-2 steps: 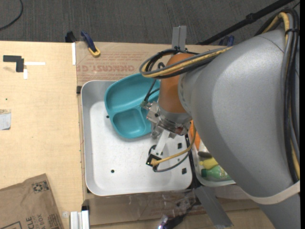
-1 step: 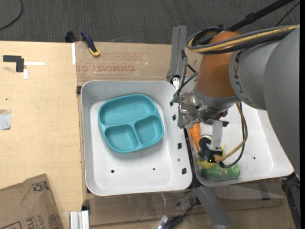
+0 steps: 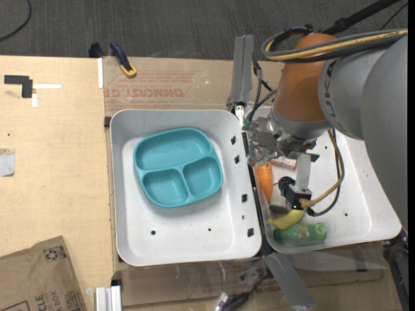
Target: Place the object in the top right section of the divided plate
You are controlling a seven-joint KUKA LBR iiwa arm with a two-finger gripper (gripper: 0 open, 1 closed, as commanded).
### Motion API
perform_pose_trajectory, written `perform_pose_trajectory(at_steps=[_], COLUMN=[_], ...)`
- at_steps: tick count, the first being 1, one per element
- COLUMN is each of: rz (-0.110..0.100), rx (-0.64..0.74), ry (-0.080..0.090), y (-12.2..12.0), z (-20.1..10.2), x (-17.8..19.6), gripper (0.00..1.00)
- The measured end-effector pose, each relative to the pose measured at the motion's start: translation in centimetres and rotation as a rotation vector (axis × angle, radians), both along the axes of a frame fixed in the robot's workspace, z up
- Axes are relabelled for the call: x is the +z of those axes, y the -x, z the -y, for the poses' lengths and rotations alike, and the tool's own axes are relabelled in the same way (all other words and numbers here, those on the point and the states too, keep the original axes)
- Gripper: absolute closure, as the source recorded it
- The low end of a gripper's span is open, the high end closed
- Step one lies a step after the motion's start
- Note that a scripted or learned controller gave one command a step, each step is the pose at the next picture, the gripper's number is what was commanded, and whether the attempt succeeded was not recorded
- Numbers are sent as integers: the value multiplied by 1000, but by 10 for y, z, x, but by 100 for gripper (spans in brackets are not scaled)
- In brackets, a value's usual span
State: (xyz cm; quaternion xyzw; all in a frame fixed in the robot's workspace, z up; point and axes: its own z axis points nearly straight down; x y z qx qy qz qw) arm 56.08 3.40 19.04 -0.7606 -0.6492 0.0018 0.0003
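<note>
A teal divided plate (image 3: 176, 166) lies in the left white bin (image 3: 130, 238), with one long section at the back and two smaller ones at the front. The arm reaches into the right bin (image 3: 369, 219) from the right, and its gripper (image 3: 280, 155) hangs low over the bin's left side, above an orange carrot (image 3: 264, 178). The wrist body hides the fingertips. A yellow banana (image 3: 287, 219) and a green bottle (image 3: 302, 233) lie at the bin's front left corner.
A pinkish object (image 3: 284, 164) lies next to the carrot under the gripper. Cables loop from the wrist over the right bin. Cardboard sheets cover the bench left of and behind the bins. A blue-and-yellow clamp (image 3: 123, 61) sits at the back.
</note>
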Motion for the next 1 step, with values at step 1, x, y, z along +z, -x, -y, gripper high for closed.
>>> perform_pose_trajectory(at_steps=[1], rz=[0], rx=[-151], ry=[1], y=[19], z=[47], x=[204], gripper=[100])
